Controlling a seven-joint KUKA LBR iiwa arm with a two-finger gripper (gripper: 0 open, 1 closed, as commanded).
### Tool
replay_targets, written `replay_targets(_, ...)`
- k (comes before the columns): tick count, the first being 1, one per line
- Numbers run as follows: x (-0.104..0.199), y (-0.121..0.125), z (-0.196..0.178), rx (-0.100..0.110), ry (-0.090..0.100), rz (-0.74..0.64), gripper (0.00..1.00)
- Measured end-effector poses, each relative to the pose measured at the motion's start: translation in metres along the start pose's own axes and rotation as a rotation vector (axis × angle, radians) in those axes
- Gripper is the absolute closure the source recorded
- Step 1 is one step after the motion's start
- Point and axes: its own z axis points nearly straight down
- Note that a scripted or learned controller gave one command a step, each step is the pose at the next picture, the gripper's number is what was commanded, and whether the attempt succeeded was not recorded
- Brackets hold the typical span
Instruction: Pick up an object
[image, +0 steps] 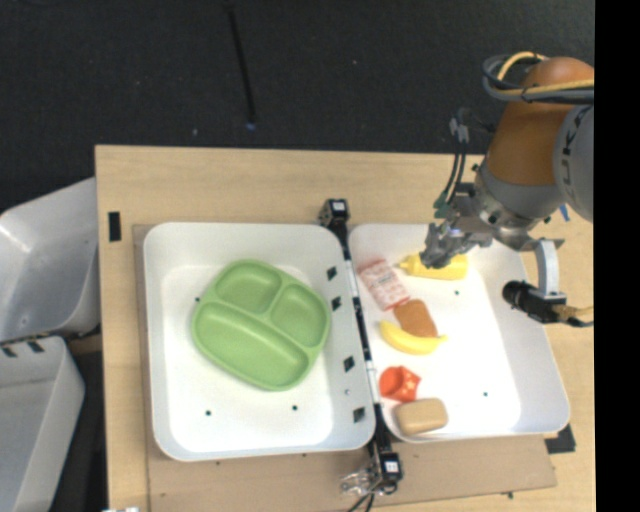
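My gripper (440, 252) is lowered over the yellow piece (440, 268) at the far end of the right bin (520, 390). The left bin (170, 400) holds a green divided plate (262, 322). A banana (410, 341) lies mid-bin.

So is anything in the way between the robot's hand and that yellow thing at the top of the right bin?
Nothing visible is. The end effector is already right over the yellow object. The pink packet lies off to the side, apart from it.
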Motion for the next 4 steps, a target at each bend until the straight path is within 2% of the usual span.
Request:
replay_targets(2, 0.092, 0.014, 0.013, 0.004, 0.0, 0.002, 1.0)
replay_targets(4, 0.182, 0.035, -0.003, 0.001, 0.001, 0.001, 1.0)
